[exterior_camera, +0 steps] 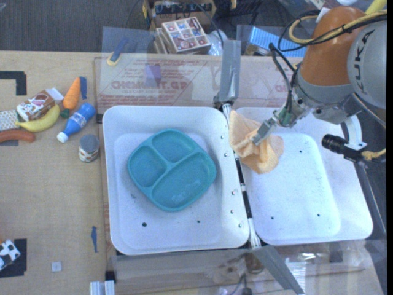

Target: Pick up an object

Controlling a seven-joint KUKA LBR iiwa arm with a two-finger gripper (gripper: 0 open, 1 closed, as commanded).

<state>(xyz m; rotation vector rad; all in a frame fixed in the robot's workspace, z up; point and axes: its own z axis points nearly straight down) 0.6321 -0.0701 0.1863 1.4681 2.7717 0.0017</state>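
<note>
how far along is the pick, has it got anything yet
Done: the arm has reached into the right bin and its end effector sits on the orange cloth at the bin's upper left corner. In hand: the cloth looks bunched up around the tip, possibly being grasped, though I cannot confirm a grip. Left: lifting it clear. The teal plate lies untouched in the left bin.

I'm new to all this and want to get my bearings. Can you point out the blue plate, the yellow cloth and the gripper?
plate (172, 169): camera view, on its middle divider.
cloth (265, 155): camera view, on its lower fold.
gripper (263, 131): camera view, at its fingertips, on the cloth.
</note>
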